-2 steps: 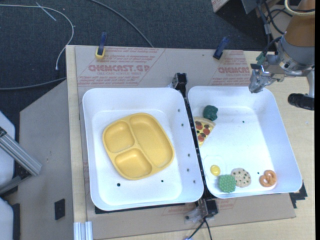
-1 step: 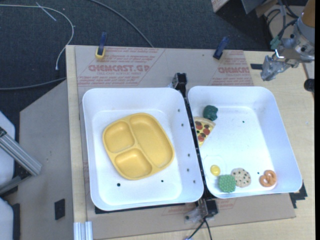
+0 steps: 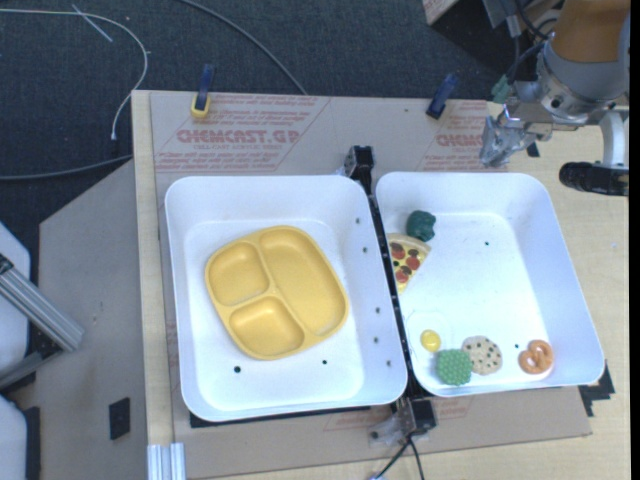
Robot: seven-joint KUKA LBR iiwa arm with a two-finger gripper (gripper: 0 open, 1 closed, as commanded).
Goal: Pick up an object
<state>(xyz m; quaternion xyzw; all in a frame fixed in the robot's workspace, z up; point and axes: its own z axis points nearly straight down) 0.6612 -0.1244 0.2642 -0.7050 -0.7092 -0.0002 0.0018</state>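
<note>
My gripper (image 3: pixel 503 146) hangs above the bench just beyond the far rim of the right bin (image 3: pixel 560 258), apart from everything inside it. In that bin a dark green lump (image 3: pixel 421 224) lies near the far left corner, with a pizza slice toy (image 3: pixel 406 257) just in front of it. Along the near wall sit a small yellow piece (image 3: pixel 430 341), a green bumpy round toy (image 3: pixel 453 366), a chocolate chip cookie (image 3: pixel 482 354) and an orange pretzel (image 3: pixel 536 357). Nothing is seen in the gripper.
The left bin (image 3: pixel 190 218) holds a yellow divided plate (image 3: pixel 276 290). Blue clamps (image 3: pixel 204 90) (image 3: pixel 441 96) sit on the cardboard at the back edge. A black latch (image 3: pixel 359 160) joins the bins at the far side.
</note>
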